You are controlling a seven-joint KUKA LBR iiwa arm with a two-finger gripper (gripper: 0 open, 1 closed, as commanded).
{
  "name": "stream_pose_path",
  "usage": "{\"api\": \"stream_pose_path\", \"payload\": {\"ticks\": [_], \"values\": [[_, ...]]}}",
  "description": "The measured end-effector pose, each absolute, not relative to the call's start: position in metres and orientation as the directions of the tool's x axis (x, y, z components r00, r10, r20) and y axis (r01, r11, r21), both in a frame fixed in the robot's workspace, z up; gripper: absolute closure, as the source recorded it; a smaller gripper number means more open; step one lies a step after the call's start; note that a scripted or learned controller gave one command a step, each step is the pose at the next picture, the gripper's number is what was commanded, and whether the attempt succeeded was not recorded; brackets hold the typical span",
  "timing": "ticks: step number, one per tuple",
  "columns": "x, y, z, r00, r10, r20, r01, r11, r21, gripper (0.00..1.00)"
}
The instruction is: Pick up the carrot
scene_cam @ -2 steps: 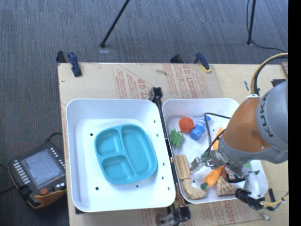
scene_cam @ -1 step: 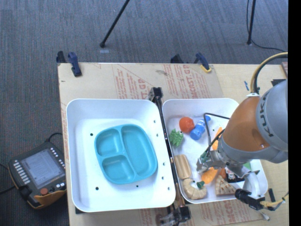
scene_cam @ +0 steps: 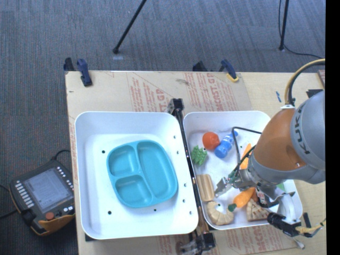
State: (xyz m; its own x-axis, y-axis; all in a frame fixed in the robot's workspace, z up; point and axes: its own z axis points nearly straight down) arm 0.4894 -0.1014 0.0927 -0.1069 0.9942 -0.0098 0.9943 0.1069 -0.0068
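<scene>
The carrot (scene_cam: 244,197) is orange with a green tip and lies at a slant near the front of the right bin (scene_cam: 223,116). My gripper (scene_cam: 241,189) hangs low over the bin, directly above and just behind the carrot. The grey and orange wrist covers the bin's right part. The carrot's upper end runs under the gripper body. From this view I cannot make out whether the carrot is gripped.
The right bin also holds a red-orange ball (scene_cam: 211,140), a blue bottle (scene_cam: 225,145), a green toy (scene_cam: 199,155), a wooden block (scene_cam: 205,187), a curved bread piece (scene_cam: 219,214) and a toast slice (scene_cam: 255,211). A blue divided plate (scene_cam: 142,172) lies in the left bin (scene_cam: 90,142).
</scene>
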Motion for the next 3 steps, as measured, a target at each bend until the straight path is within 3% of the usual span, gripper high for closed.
{"api": "stream_pose_path", "payload": {"ticks": [1, 2, 3], "values": [[0.478, -0.099, 0.088, -0.252, 0.967, -0.025, 0.968, 0.252, 0.007, 0.00], [0.548, -0.103, 0.084, -0.285, 0.958, 0.003, 0.958, 0.285, -0.006, 0.00], [0.549, -0.156, 0.084, -0.374, 0.927, 0.004, 0.927, 0.374, -0.005, 0.00]]}}
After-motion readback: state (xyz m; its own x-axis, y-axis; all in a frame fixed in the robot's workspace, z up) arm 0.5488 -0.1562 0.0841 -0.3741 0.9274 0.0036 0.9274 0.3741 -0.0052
